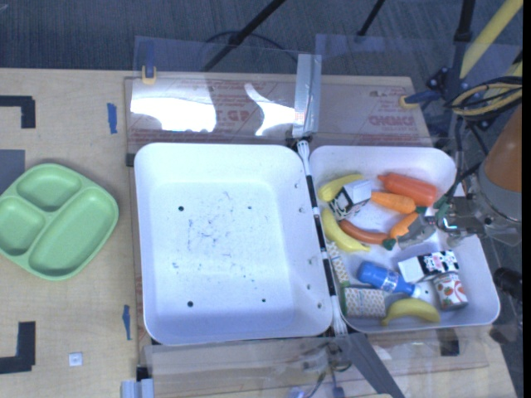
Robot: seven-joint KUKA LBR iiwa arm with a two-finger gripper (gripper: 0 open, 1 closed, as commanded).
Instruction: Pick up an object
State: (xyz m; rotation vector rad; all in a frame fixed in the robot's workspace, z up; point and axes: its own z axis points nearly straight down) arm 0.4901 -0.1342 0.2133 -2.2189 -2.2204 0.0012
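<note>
While the arm point(506, 172) sits at the right edge of the frame, its end effector point(444, 216) hangs over the right side of the right bin point(477, 293), just above the clutter; can't tell from this angle whether it's released or clenched, and nothing is visibly between its tips. Right bin contents: yellow banana point(333, 191) curving along the left wall, big orange carrot point(408, 186) upper middle, smaller carrot point(393, 201) just below it, blue bottle point(382, 277) lower centre, second small banana point(412, 310) at the bottom, black-and-white carton point(438, 263) and red-and-white can point(449, 291) at lower right. All objects lie in the bin. Left bin point(158, 222) fills mid-frame with faint blue scribbles on its floor. Green divided plate point(54, 219) rests on the surface point(66, 330) at far left, well apart from both bins.
</note>
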